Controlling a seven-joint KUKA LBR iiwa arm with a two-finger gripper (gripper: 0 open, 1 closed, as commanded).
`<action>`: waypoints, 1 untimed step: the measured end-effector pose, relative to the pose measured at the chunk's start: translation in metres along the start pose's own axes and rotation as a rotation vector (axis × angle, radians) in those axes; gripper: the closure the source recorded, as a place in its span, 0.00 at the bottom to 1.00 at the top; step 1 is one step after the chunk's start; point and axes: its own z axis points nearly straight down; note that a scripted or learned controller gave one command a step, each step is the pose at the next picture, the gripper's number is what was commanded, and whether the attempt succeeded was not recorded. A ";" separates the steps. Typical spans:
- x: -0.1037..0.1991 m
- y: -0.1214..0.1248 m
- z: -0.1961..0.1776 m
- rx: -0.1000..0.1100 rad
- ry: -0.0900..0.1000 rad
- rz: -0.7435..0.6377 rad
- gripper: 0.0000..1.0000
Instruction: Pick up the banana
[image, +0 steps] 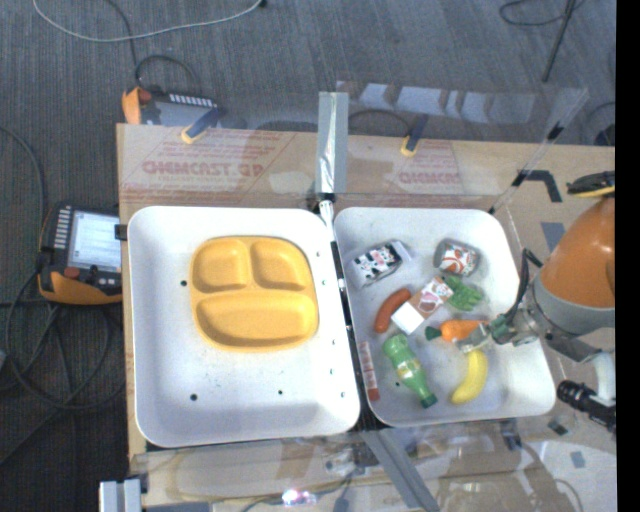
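Note:
The yellow banana (470, 377) lies near the front right corner of the right bin (520, 400), curved and pointing up toward the carrot. My gripper (500, 330) reaches in from the right and hangs just above and behind the banana's upper tip, next to the orange carrot (460, 330). Nothing can be seen held in it. The grey arm with its orange band (590, 260) rises over the bin's right rim.
The right bin also holds a green bottle (408, 368), a red sausage (392, 310), a white cube (407, 319), a cow-print carton (378, 262), a can (458, 260) and a green leafy toy (463, 295). A yellow divided tray (255, 292) sits in the left bin (160, 400).

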 end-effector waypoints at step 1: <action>0.002 0.001 -0.007 0.001 0.004 -0.002 1.00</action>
